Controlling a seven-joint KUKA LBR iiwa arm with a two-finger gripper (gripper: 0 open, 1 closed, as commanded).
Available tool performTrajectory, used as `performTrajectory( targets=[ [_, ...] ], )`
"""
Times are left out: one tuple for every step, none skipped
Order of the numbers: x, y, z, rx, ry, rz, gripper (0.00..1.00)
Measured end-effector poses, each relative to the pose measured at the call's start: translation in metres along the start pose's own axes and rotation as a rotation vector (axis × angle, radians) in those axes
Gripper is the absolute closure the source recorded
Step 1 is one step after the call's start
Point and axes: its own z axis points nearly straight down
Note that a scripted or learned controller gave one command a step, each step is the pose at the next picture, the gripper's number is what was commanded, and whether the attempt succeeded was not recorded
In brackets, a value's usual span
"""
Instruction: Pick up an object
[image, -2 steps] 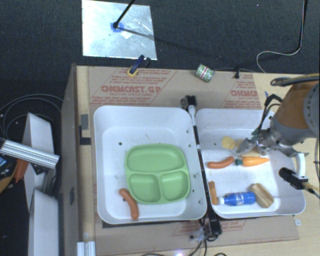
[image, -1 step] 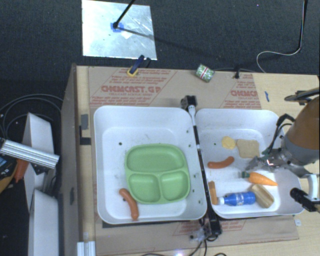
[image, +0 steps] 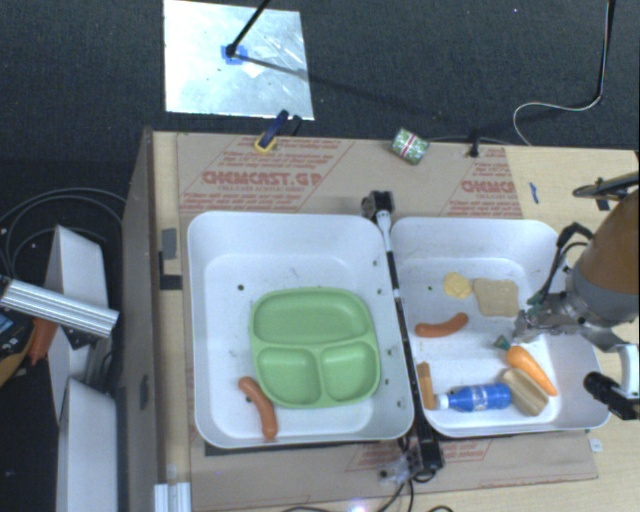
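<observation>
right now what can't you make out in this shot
- Gripper, camera view: too small and blurred to tell whether it holds anything.
- Arm: cut off by the right edge.
- Thin stick by the bottle: too small to identify.

arm (image: 608, 262): enters from right | wrist angled down-left | gripper (image: 527, 327) low

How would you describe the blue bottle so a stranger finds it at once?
Start at the right-hand bin of the two white bins. Along its near edge lies the blue bottle on its side, between a thin brown stick and a bread roll. It alone is blue, with a white cap.
</observation>
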Motion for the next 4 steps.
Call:
performTrajectory(
  targets=[
    [0.082, 0.048, -0.069, 0.001, 0.002, -0.001, 1.00],
    [0.082, 0.047, -0.068, 0.002, 0.001, -0.001, 0.00],
    [0.063, 0.057, 0.008, -0.002, 0.000, 0.000, 0.00],
    [0.023, 0.009, 0.008, -0.004, -0.004, 0.000, 0.00]
  ],
)
